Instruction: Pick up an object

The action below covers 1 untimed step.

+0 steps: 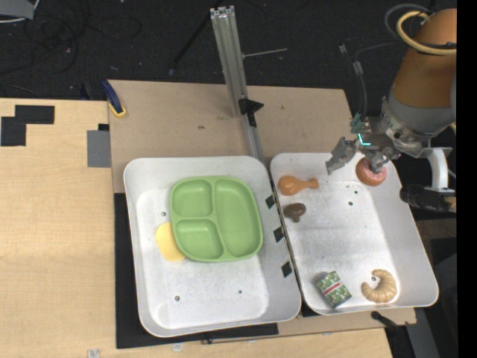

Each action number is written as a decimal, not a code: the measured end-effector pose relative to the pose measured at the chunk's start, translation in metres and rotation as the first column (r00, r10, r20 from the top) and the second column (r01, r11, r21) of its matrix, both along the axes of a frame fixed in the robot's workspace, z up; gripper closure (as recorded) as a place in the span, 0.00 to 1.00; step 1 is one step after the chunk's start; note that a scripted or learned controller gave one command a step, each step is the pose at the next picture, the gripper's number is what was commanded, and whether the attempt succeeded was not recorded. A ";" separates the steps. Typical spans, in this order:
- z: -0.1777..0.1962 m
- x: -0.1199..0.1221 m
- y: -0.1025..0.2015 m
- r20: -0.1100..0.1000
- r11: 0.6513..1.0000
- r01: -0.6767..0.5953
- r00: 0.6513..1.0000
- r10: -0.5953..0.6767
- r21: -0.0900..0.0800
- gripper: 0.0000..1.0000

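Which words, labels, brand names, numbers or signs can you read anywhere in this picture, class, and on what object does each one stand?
No text can be read in this view.
The small green box in the right bin carries a red and white printed patch, too small and blurred to read.
The green divided plate in the left bin is plain, with no lettering visible.

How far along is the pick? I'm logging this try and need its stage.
Done: the arm has reached the right bin, with the gripper at its far edge by the pink donut. In hand: nothing visibly lifted. Left: grasping and raising an object; the croissant, green box and drumstick lie untouched.
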<state>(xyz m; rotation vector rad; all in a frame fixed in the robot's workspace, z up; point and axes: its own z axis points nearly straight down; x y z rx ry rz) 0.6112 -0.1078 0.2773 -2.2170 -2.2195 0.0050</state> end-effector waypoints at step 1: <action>0.001 0.001 0.000 0.003 1.000 0.000 1.000 0.000 0.000 0.00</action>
